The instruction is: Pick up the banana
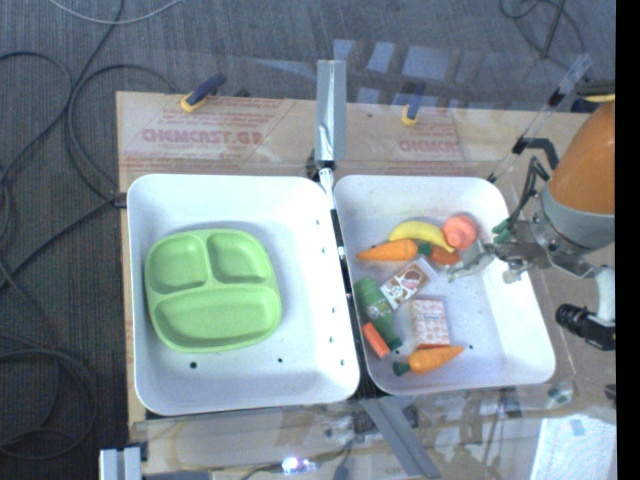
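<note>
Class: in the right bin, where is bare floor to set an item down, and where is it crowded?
Right bin: bare floor lies toward the right wall, past the carton. Crowded: the banana, carrots and bottle toward the left wall. The end effector hangs mid-bin.

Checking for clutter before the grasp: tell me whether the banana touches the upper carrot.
Touching. The camera view shows the banana lying right against the upper carrot, with no white bin floor between them.
</note>
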